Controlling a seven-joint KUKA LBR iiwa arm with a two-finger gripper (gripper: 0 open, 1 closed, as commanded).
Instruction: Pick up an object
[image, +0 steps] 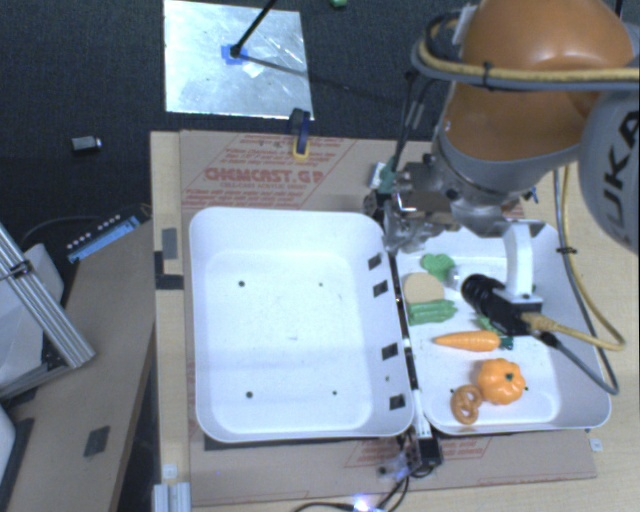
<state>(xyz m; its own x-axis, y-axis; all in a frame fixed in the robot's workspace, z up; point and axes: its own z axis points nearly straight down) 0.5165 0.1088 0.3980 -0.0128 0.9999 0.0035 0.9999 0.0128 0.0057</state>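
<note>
Nothing's been picked yet as far as I can tell. All the candidates sit in the right bin (575, 400): a carrot (467, 341) lying flat near the middle, a green pod (431, 312) just at its 11 o'clock, a tan slice (424, 288) touching the pod above that, a green leafy bit (437, 265) further toward 12, then a little pumpkin (500, 381) at the carrot's 5 o'clock with a pretzel (465, 403) right beside it at about 7.

My gripper (405, 232) hangs over the bin's 11 o'clock corner, near the divider between the bins, above the leafy bit. From this angle the wrist and cabling bury the tips, so I can't tell what state it's in, and I don't see any item in it.

The left bin (215, 300) has nothing of interest for me. So the whole job's left: descend, close, lift.
</note>
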